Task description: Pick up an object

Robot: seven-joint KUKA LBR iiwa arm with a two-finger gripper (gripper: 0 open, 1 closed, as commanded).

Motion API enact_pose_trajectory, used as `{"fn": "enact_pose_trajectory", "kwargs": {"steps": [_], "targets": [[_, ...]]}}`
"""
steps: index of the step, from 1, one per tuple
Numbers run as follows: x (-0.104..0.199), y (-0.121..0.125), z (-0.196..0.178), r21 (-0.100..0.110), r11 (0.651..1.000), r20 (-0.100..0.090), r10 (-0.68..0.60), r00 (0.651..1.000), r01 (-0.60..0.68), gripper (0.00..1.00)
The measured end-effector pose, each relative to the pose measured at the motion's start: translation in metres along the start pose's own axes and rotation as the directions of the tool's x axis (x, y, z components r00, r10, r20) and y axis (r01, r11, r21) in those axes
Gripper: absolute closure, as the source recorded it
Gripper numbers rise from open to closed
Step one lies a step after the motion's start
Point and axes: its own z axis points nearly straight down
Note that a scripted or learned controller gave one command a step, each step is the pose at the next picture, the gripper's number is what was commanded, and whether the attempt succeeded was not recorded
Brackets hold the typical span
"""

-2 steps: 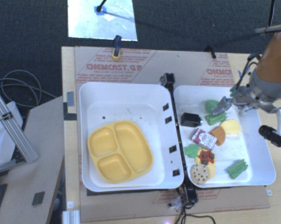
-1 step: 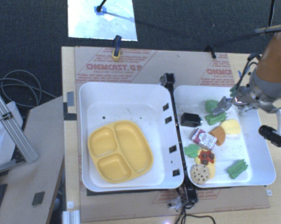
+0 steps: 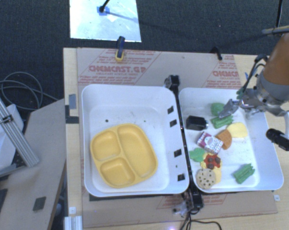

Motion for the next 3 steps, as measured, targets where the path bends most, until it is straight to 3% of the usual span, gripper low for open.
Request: {"fn": "enact_pose_trajectory", "kwargs": {"steps": [3], "targets": [[0.0000, 0.0000, 0.0000, 0.000, 1.000, 0.000, 0.000, 1.000, 0.000, 0.00]]}}
